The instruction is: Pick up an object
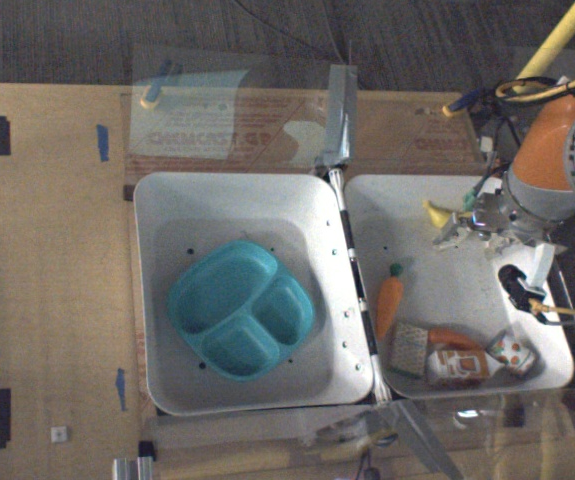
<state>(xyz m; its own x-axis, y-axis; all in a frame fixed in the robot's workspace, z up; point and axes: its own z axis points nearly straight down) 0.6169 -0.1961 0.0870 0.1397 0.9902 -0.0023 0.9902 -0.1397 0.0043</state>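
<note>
The right white bin [437, 278] holds several small items. An orange toy carrot [391, 303] with a green top lies by its left wall. Along the front wall sit a grey-green packet [408, 348], an orange and white carton [455, 361] and a small white carton [515, 353]. A yellow, banana-like piece [437, 211] lies near the back. My gripper [464, 228] hangs low over the back right of this bin, just right of the yellow piece. I see nothing clearly held in it.
The left white bin [167, 208] holds a teal divided plate [241, 309]. The arm's orange band [557, 148] and cables crowd the right bin's far right. A dark cable end [515, 282] hangs over that bin's right side. A metal divider [352, 268] separates the bins.
</note>
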